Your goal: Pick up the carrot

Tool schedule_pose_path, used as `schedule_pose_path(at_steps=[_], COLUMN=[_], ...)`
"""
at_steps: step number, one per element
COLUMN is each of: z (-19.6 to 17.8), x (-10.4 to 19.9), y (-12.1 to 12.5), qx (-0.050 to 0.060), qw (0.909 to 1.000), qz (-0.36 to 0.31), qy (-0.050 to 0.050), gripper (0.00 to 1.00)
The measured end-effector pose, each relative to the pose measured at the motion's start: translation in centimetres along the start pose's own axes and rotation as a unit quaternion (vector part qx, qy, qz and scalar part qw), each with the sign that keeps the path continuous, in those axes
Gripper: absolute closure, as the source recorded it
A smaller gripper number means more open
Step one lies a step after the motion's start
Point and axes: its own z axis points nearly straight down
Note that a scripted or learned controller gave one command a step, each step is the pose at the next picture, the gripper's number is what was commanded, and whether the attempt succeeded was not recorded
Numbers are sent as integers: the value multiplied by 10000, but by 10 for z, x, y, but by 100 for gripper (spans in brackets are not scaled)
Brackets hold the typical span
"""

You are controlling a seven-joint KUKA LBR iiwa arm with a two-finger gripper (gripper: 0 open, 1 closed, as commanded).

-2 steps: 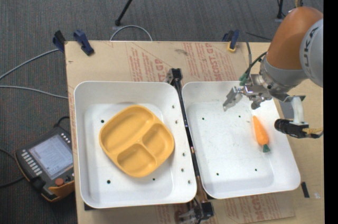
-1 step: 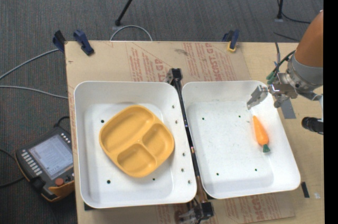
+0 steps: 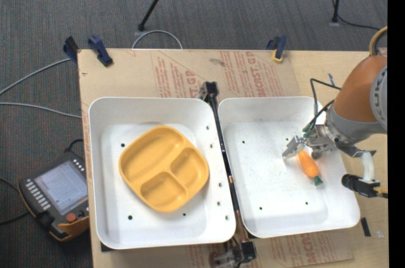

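Observation:
The orange carrot (image 3: 309, 166) lies in the right bin (image 3: 266, 210), towards its right side, with its green stub pointing to the near right. My gripper (image 3: 304, 148) hovers at the carrot's upper end. It is open, with one finger (image 3: 292, 148) to the left and the other to the right of that end. The carrot rests on the bin floor.
A yellow sectioned plate (image 3: 164, 167) sits in the left bin (image 3: 104, 210). The grey arm with its orange band (image 3: 362, 90) comes in over the right bin's right rim. Blue clamps (image 3: 100, 48) grip the board's far edge.

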Motion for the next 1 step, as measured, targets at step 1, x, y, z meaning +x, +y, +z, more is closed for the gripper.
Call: schedule_pose_path(at_steps=[1], z=[-11], x=[-2], y=[0], qx=[-11], qw=[10000], qz=[0], qy=[-28], gripper=[100])
